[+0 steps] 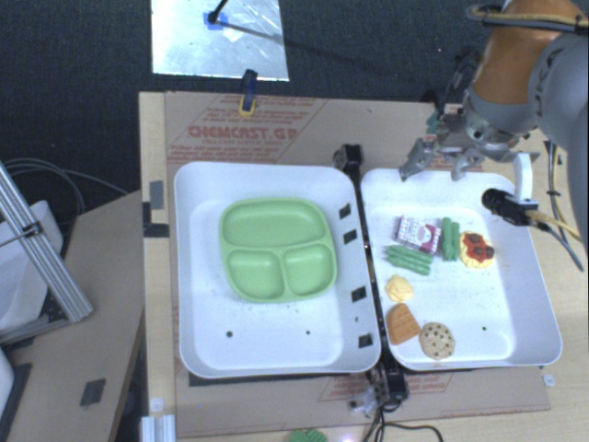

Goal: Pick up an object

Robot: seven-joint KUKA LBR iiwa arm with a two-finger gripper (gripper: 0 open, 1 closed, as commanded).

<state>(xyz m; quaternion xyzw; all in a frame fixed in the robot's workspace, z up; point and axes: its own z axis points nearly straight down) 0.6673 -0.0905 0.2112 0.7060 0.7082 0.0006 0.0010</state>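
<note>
The right bin (515,311) holds several toy foods: a purple packet (416,234), a green pod (409,260), a green stick (449,238), a pizza slice (476,250), a yellow piece (398,289), an orange cracker (401,323) and a chocolate-chip cookie (436,340). My gripper (435,163) hangs over the far rim of this bin, above and behind the purple packet. Its two fingers stand apart, open, with nothing between them.
The left bin (198,274) holds a green divided plate (278,250). Black clips (351,157) sit along the seam between the bins. A black part of the arm (504,203) juts over the right bin's far right side. A silver sheet (219,24) lies beyond the bench.
</note>
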